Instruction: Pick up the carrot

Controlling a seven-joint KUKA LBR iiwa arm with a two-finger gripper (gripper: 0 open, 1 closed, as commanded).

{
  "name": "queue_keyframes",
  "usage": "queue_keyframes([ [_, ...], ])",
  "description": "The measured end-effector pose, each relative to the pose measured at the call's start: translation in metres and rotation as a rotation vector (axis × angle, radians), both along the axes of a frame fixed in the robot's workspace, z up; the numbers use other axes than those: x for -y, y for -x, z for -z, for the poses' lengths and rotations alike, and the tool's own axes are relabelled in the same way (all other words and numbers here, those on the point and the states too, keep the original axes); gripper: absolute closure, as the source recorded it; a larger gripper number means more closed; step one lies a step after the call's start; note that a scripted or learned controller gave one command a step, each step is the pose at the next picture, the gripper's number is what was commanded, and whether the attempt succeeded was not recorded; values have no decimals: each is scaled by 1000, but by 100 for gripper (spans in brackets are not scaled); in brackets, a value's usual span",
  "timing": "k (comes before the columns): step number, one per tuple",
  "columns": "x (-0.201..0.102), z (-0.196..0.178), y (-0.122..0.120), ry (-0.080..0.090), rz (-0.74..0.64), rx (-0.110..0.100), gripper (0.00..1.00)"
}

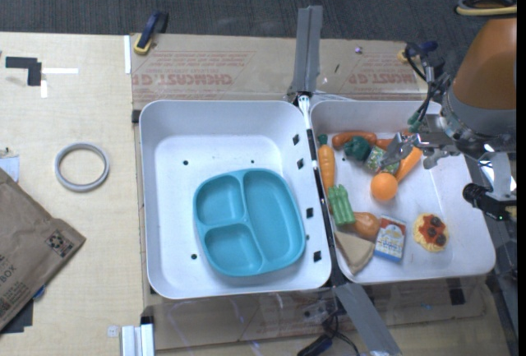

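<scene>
one carrot in right bin

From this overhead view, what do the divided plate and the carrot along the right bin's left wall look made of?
Divided plate: looks like molded plastic, uniform teal, soft sheen, rounded compartment ridges.

Carrot: probably toy plastic; even orange, smooth and slightly glossy. Too small to rule out rubber.

Both bins: white molded plastic by the look, thin rolled rims, faint glare.
</scene>
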State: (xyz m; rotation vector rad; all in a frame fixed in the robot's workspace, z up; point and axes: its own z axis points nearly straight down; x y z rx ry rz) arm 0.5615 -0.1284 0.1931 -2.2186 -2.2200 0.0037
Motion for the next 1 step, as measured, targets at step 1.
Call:
queue_keyframes([
  [1,6,101,4,0,-111,4,0],
])
